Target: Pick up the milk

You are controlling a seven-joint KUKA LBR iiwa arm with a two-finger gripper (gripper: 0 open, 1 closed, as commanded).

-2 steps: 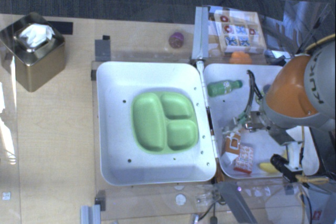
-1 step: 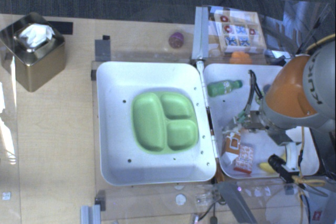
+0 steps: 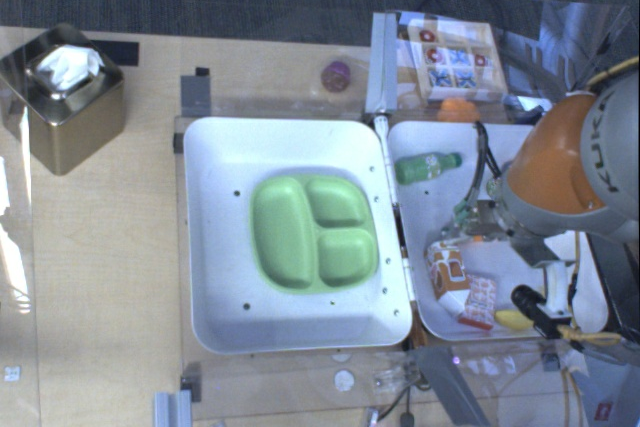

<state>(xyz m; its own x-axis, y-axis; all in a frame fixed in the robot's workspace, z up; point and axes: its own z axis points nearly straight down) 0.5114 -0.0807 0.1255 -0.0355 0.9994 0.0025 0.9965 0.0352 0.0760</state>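
The milk (image 3: 448,273) is a small white carton with orange-brown print, lying tilted in the lower left part of the right bin (image 3: 408,215). My gripper (image 3: 468,223) hangs just above and to the right of the carton's upper end, at the tip of the grey arm with the orange band (image 3: 548,165). Nothing shows as held in it.
A green bottle (image 3: 427,166) lies at the right bin's top left, with an orange item (image 3: 457,110) near the back rim. A red-and-white packet (image 3: 478,303) and a yellow item (image 3: 512,320) lie beside the carton. A green divided plate (image 3: 315,232) lies in the left bin (image 3: 215,215).
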